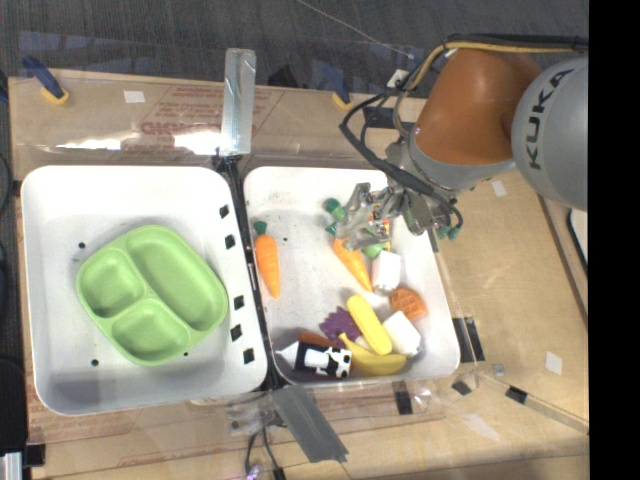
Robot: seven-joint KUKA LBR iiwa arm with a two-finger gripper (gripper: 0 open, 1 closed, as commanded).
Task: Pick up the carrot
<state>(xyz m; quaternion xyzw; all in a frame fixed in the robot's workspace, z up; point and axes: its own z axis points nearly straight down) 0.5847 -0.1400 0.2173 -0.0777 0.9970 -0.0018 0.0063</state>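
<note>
Lying below pincer (368, 220): carrot (351, 264)

Table (520, 298) w/ two shallow white bins set side by side.

The table was a tan, board-like surface under a clear sheet, w/ red print showing at the far edge behind the left bin (50, 268). The left bin and right bin (300, 193) sat directly on it, walls touching along a black divider strip. Small bits of tape dotted the bare surface, incl. a blue-and-yellow clip (45, 81) at the far left corner.
</note>
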